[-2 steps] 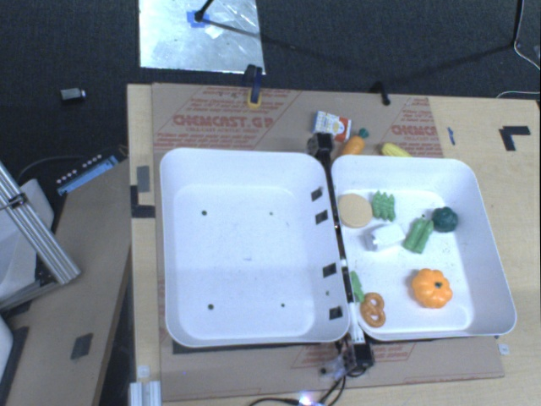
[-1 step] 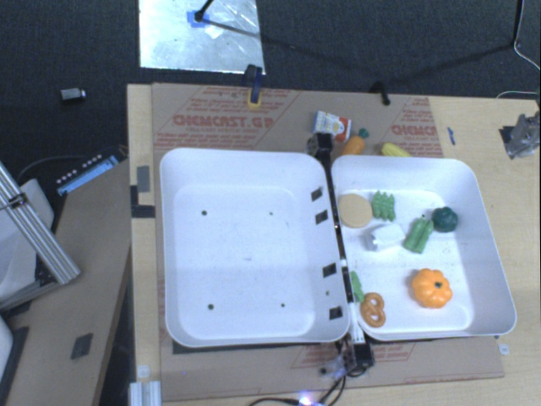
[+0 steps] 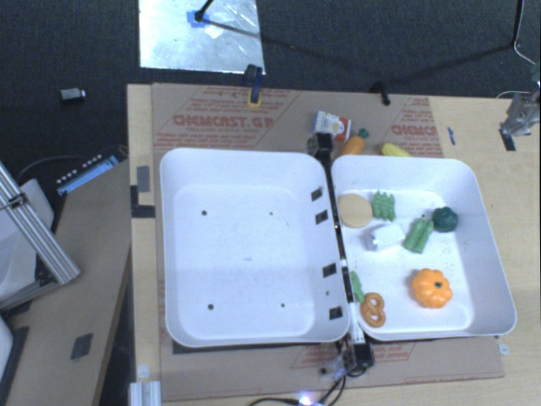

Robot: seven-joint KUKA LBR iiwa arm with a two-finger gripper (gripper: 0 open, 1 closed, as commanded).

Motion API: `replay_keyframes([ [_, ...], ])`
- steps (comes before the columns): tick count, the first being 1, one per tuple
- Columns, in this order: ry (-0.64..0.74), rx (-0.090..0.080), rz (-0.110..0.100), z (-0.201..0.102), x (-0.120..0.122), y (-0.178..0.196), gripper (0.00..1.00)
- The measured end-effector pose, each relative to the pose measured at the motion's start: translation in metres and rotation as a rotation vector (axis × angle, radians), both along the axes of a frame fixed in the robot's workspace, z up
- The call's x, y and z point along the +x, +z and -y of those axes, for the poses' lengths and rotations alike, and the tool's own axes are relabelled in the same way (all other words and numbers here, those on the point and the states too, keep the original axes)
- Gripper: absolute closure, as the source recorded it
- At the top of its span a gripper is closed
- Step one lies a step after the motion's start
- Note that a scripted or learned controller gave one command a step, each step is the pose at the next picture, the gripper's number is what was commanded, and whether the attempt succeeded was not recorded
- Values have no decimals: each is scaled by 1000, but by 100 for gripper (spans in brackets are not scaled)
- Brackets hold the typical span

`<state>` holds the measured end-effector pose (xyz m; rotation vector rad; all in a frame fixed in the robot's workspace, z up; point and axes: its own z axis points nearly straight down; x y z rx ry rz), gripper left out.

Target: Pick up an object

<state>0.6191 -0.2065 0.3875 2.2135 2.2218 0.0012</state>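
One fixed camera looks down at a slant on both white bins (image 3: 254,163)

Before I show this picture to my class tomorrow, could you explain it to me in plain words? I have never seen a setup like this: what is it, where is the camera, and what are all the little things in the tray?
This is a robot workbench, photographed by one fixed camera above it, looking down at a slant. Two shallow white bins sit side by side on a brown board. The left bin shows only its bare floor. The right bin holds small toy items for a robot arm to pick up: an orange pumpkin, a pretzel, a tan round disc, a dark green piece like broccoli, two lighter green pieces and a small white item. Behind the bins on the board lie a toy carrot and a yellow piece. The arm reaches in from the right; here just a grey metal part is at the right edge, holding nothing that I can see.
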Motion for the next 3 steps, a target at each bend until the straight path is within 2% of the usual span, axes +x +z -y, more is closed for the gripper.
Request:
replay_keyframes([
  [1, 2, -1, 2, -1, 51, 16, 100],
  [2, 2, 2, 1, -17, 50, 44, 100],
  [3, 1, 1, 0, -16, 50, 58, 100],
])
